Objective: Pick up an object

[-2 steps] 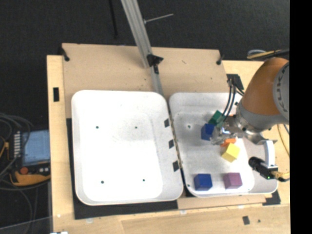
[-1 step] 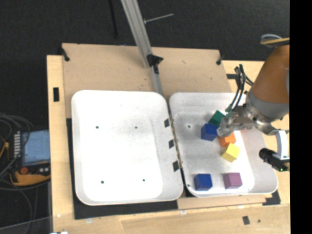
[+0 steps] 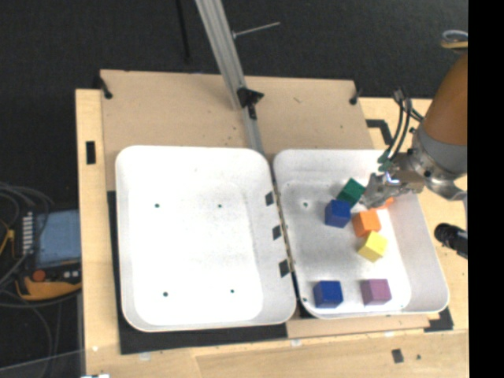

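Surface [image 3: 197,109] carries two white bins side by side: the left bin [image 3: 197,235] and the right bin [image 3: 315,235], which holds six blocks. The arm [image 3: 449,109] hangs over its far right corner, gripper [image 3: 376,189] low beside the green block [image 3: 351,189]; whether the jaws are wide or narrow I cannot tell. Just nearer lie a blue block [image 3: 338,213], an orange block [image 3: 366,223] and a yellow block [image 3: 372,246]. At the near edge sit another blue cube [image 3: 327,293] and a purple block [image 3: 376,291].

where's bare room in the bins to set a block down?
Left bin: whole floor bare. Right bin: a bare patch along its left wall, between blue block and the blue block by the near rim. Crowded at the gripper: green, orange, yellow blocks.
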Tool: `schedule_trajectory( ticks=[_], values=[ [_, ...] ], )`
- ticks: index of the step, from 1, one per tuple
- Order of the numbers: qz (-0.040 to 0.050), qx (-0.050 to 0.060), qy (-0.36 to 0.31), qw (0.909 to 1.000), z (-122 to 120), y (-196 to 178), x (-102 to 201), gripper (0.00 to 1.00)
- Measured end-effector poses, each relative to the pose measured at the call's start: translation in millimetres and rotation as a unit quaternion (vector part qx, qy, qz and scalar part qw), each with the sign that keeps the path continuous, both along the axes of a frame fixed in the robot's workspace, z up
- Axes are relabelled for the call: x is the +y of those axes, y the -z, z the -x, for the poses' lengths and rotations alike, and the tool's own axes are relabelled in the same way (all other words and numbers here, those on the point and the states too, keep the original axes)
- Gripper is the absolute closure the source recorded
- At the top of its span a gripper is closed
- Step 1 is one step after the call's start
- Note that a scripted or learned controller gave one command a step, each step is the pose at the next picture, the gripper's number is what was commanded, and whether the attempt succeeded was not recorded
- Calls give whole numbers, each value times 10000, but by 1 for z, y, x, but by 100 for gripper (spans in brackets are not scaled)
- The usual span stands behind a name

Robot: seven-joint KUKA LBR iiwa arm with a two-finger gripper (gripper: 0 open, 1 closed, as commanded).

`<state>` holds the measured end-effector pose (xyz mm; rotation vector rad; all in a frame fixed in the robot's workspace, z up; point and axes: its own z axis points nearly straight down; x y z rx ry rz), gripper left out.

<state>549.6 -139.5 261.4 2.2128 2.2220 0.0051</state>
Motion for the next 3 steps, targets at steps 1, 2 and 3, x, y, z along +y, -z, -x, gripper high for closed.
schedule_trajectory(
  ticks=[1,2,3],
  values=[
    [-7,26,-8,10000,-1,3,45,100],
    [-15,42,-14,10000,-9,14,102,100],
    [-16,24,-20,10000,-28,11,152,100]
  ],
)
